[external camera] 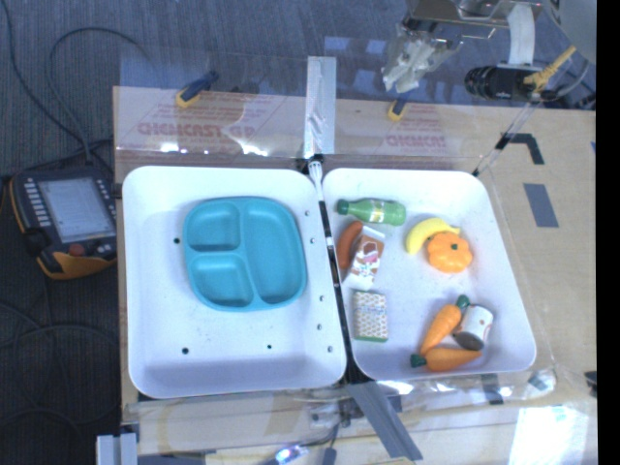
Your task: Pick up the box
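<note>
A small flat box with a pale green speckled face lies near the left wall of the right bin, toward the front. Just behind it lies a white and red carton, leaning against an orange-red sausage-shaped toy. My gripper hangs high over the bench behind the right bin's back rim, well away from the box and from everything in the bin. Nothing is visible in it.
The right bin also holds a green bottle, a banana, an orange, two carrots, and a small can. A blue divided plate lies in the left bin. A teach pendant lies on the floor at left.
</note>
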